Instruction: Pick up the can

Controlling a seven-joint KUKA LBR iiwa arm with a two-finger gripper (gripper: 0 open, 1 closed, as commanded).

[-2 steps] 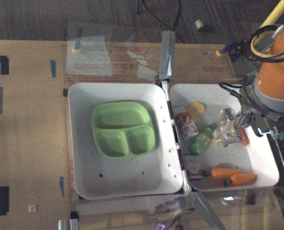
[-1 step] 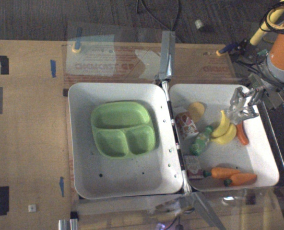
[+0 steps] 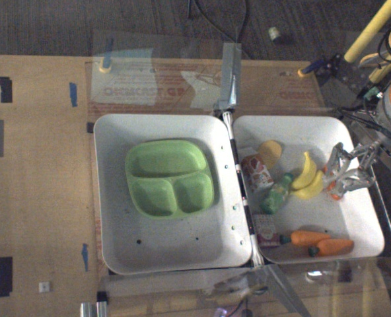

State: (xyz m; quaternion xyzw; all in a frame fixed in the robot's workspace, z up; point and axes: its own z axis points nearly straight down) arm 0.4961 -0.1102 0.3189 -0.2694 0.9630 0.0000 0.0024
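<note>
two bins, gripper over right bin, can against the divider

left bin (image 3: 109,236) holds one thing: a green divided tray (image 3: 170,177) with three compartments, one long at the top and two smaller below, nothing in any of them. a few dark specks sit on the bin floor below the tray.

right bin (image 3: 367,223) holds the clutter. the can (image 3: 256,172) lies on its side at the bin's left wall, red and white label up, just beside the divider between the bins. a round yellow-orange fruit (image 3: 271,152) touches its upper right end (could be a lemon or small orange, too blurred to say). a green bottle (image 3: 275,193) lies tilted just right of the can, its cap end toward a banana (image 3: 307,177) that curves down the middle of the bin. two carrots (image 3: 322,242) lie along the bottom wall, side by side and overlapping. a small flat packet (image 3: 265,228) with red print sits in the bottom left corner, text unreadable.

the gripper (image 3: 341,170) hangs at the right side of the right bin, its metal fingers spread apart with nothing between them, near the banana's right end and well apart from the can. the arm behind it is cut off by the frame edge, only a bit of orange showing. the can's top end is partly hidden by the fruit.
</note>
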